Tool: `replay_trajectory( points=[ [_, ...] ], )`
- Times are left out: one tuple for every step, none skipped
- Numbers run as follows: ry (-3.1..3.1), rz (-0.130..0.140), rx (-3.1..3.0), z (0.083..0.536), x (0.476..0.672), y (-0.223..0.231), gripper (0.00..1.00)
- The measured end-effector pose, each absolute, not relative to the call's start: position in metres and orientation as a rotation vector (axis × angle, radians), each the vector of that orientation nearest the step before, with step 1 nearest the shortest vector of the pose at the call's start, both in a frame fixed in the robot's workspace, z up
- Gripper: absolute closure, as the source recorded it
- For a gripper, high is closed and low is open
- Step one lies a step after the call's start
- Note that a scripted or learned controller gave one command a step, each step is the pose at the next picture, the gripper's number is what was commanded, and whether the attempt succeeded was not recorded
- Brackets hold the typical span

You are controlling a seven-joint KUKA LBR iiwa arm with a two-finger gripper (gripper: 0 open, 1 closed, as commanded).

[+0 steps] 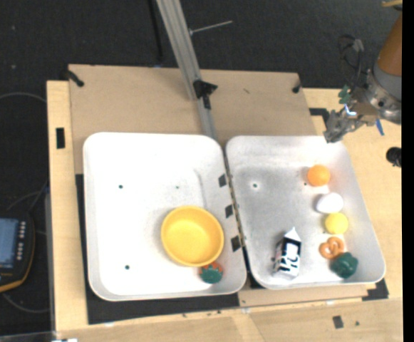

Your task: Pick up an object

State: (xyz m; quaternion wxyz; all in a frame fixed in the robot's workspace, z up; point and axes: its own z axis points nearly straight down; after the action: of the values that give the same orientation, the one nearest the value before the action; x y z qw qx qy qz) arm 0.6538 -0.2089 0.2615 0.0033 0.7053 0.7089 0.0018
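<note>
Hovering arm: the grey arm with its orange band comes in at the 2 o'clock corner of the view, and its gripper (335, 128) hangs just above the far right corner of the right bin (264, 155)
Jaws: dark and small against the rim — I cannot tell whether they are spread or closed, and nothing shows between them
Right bin: shallow and white, it carries six small things, most in a column down its 3 o'clock side
Orange ball (318, 175): top of the column, near 1 o'clock in the bin, closest to the gripper but apart from it
White egg shape (329, 203): just below the orange ball
Yellow ball (336, 224): touching or nearly touching the white egg shape, at 4 o'clock in the bin
Orange pretzel shape (331, 247): just under the yellow ball
Dark green lump (345, 265): at the bin's 5 o'clock corner, against the pretzel shape
Small carton (288, 254): white with dark blue markings, lying tilted at 6 o'clock in the bin, well apart from the column
Left bin (121, 162): white, side by side with the right one
Yellow bowl (192, 235): upright, at 5 o'clock in the left bin
Green and orange piece (211, 273): tucked just beside the bowl's near rim — too small to name
Surface (157, 105): tan board under both bins, with a metal pole (182, 38) rising from its far edge toward 12 o'clock
</note>
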Motion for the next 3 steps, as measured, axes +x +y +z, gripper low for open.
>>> replay_trajectory(
  points=[
    [2.225, 0.004, 2.211, 0.295, 0.655, -0.21, 1.0],
    [2.228, 0.001, 2.215, 0.28, 0.659, -0.156, 1.0],
    [2.227, -0.001, 2.216, 0.274, 0.658, -0.114, 1.0]
  ],
)
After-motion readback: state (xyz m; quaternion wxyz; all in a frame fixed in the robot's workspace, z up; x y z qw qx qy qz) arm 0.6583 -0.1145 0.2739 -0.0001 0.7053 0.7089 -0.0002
